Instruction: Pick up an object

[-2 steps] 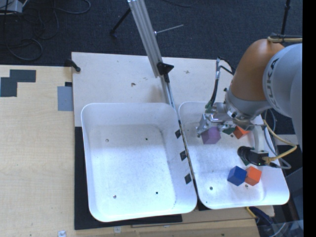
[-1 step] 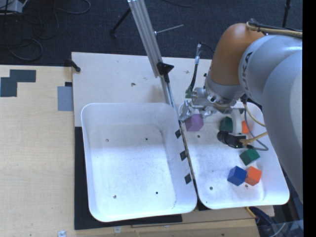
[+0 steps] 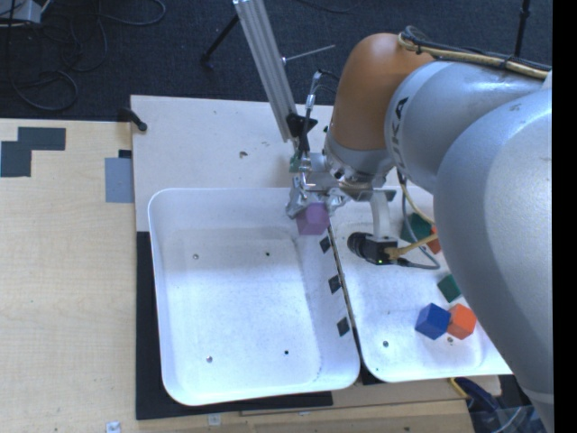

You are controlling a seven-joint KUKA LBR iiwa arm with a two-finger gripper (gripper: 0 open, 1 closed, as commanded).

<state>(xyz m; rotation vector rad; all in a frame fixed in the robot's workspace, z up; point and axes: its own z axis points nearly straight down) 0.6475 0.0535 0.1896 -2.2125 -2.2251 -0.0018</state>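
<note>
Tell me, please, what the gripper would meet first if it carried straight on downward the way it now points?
Probably the rim between the bins. The gripper points down with a purple block at its tip, over the right edge of the left bin where it meets the right bin. Depth is unclear from this slanted view.

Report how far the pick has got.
Done: the two-finger gripper is over the dividing edge between the two white bins, with a small pale purple block at its fingertips, apparently lifted. In hand: that block, though the grip is hard to confirm. Left: nothing obvious; the blue cube and orange cube lie in the right bin.
</note>
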